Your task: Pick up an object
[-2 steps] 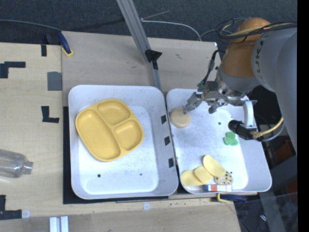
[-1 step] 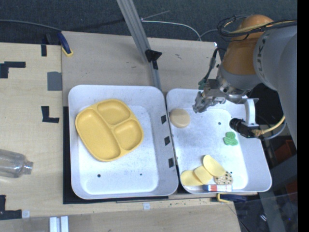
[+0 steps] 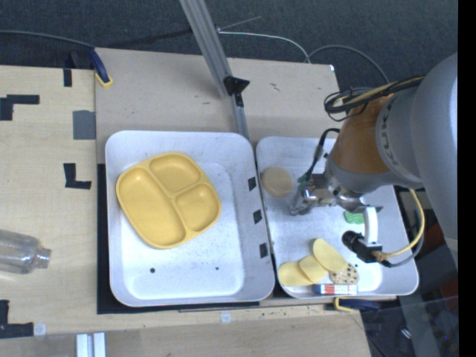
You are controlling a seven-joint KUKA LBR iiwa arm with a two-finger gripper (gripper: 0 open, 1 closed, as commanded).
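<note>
Bench stock, listed left to right. Clear plastic bottle (image 3: 22, 253), lying on its side on the bench top, well apart from both bins. Left bin (image 3: 175, 287): one yellow divided plate (image 3: 168, 198), three compartments, lying flat in the upper left part. Right bin (image 3: 294, 155): tan round disc (image 3: 277, 181) near the left wall; pale yellow slices (image 3: 312, 264) heaped at the front edge, beside a small speckled piece (image 3: 345, 276); green item (image 3: 355, 217), largely hidden by the arm. Gripper (image 3: 300, 203): low over the right bin floor, just beside the disc on its right.

Likely target: the disc. Flat, smooth, dull tan, thin-looking.

Risks, as judged: the gripper stands beside the disc, not over it, so a grasp here may catch nothing; a thin flat piece gives little to pinch and may slide toward the wall.
</note>
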